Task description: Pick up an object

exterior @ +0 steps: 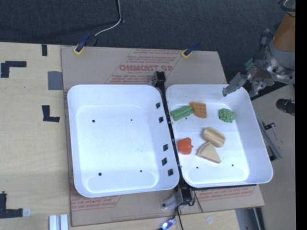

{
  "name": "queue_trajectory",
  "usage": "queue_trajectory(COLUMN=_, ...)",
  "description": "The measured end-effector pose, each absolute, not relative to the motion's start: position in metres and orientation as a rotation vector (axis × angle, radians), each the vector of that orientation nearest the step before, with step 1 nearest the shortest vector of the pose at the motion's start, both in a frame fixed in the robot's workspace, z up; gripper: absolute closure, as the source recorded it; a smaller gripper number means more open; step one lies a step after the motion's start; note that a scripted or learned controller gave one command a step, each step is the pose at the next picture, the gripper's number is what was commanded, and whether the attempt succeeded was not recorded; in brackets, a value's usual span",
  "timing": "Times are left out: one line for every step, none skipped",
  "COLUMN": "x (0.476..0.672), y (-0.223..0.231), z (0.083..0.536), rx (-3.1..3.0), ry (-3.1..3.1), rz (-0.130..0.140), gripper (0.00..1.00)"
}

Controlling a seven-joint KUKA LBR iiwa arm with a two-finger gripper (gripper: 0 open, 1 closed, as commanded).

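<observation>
You see two white bins side by side on a cardboard sheet [144, 66]. The left bin [76, 99] lies beside the right bin [254, 171], which holds six small things. A green pickle [182, 112] lies near the divider, just beside an orange wafer [198, 109]. A green broccoli piece [226, 115] sits well to their right. Lower down you find a bread roll [214, 136], a tan wedge [209, 153] touching it from below, and a red pepper [185, 145] to the left of both. The gripper [233, 87] hangs over the far right corner of the right bin, apart from every object. You cannot tell from here how its jaws stand. Nothing is visibly held.
</observation>
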State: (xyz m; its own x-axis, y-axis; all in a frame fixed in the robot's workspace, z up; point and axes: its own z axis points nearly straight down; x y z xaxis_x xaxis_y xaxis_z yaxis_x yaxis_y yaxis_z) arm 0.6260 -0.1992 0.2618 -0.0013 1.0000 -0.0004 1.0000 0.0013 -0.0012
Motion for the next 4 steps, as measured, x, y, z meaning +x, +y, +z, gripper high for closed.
queue_trajectory(x=0.67, y=-0.16, z=0.202, rx=-2.215, ry=-2.226, rz=0.003, gripper=0.0)
queue_trajectory(x=0.668, y=-0.198, z=0.187, rx=-2.223, ry=-2.22, rz=0.005, gripper=0.0)
queue_trajectory(x=0.667, y=-0.225, z=0.13, rx=-2.221, ry=-2.22, rz=0.006, gripper=0.0)
queue_trajectory(x=0.67, y=-0.224, z=0.344, rx=-2.23, ry=-2.235, rz=-0.011, gripper=0.0)
